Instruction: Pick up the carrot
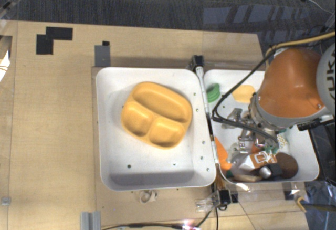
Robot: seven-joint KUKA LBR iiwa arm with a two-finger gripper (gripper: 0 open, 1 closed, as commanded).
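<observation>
1. Your gripper (245, 151) hangs low in the right bin (310, 163), near its front left corner. Wrist hardware and cables clutter it; you cannot tell how far it is open or whether it has hold of anything.
2. The carrot (222, 156) lies just left of the gripper, against the right bin's left wall, only partly visible as an orange sliver.
3. Just in front of the gripper sits a dark brown rounded object (286, 165), with a brown-and-grey item beside it, too jumbled to name.
4. Further back in the same bin: a green item (212, 92) at the left wall, a yellow piece (243, 93) beside it.
5. The left bin (113, 134) carries a yellow three-compartment tray (156, 113), tilted.
</observation>
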